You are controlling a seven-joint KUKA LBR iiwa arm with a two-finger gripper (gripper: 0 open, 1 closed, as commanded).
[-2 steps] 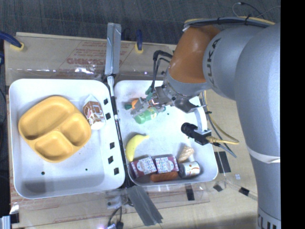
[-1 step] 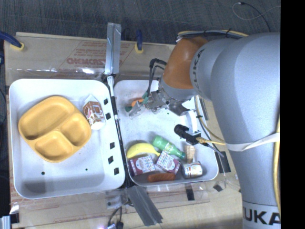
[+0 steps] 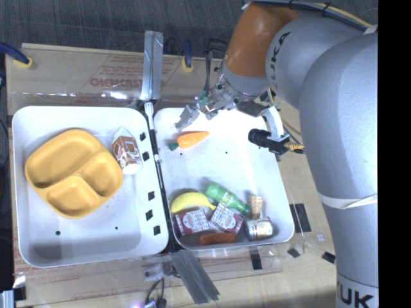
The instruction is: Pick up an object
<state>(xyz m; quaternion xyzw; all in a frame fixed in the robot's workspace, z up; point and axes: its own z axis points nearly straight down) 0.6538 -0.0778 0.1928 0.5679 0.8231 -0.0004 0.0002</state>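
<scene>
In the left white bin [image 3: 38,236] lie a yellow three-part plastic tray [image 3: 72,172] and a small brown-and-white packet [image 3: 126,153] just beside it. In the right white bin [image 3: 270,185], the orange toy carrot with a green stub [image 3: 190,139] lies alone near the far wall, well apart from the pile at the near edge: yellow banana [image 3: 190,201], green bottle [image 3: 226,198], red packets [image 3: 209,221], small can [image 3: 259,228]. My tool [image 3: 191,115] hangs just above the carrot; whether it is released or clenched I cannot tell, as it is blurred. The carrot looks light, stiff and smooth, so I judge that a hold across its thick middle suits best.
</scene>
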